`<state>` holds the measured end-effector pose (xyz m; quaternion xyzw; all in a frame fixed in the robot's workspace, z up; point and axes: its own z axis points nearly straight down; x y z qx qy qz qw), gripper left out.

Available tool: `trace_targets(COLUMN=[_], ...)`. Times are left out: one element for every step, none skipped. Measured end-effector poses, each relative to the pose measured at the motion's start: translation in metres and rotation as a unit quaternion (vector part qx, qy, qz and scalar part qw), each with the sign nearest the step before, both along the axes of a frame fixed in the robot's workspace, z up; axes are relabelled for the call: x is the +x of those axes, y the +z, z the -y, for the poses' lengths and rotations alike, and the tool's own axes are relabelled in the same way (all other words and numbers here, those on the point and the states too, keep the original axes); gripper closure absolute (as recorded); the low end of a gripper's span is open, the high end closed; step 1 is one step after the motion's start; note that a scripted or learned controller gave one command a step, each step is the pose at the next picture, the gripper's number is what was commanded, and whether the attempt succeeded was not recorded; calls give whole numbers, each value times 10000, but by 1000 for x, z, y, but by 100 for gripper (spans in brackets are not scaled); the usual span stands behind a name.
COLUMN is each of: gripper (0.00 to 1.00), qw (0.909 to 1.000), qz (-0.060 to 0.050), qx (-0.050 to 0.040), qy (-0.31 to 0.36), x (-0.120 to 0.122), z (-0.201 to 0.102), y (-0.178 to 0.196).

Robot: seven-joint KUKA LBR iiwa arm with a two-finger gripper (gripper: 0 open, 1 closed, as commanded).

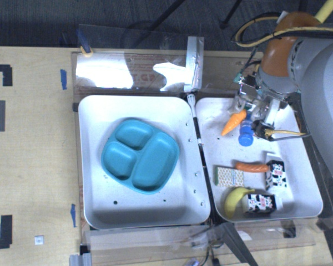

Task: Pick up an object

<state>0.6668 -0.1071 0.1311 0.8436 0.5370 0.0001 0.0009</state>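
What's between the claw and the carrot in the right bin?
Nothing visible. The claw hangs right over the top end of the orange carrot in the right bin, with the blue bottle beside the carrot, not across the path.

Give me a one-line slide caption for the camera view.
Gripper low over the right bin beside a carrot and blue bottle; blue tray in the left bin.
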Motion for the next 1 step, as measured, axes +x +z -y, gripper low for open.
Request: trace_targets(gripper=[100], qw=[9876], qz=[6], qx=[-3], qy=[1567], x=[0], z=[-38], y=[58])
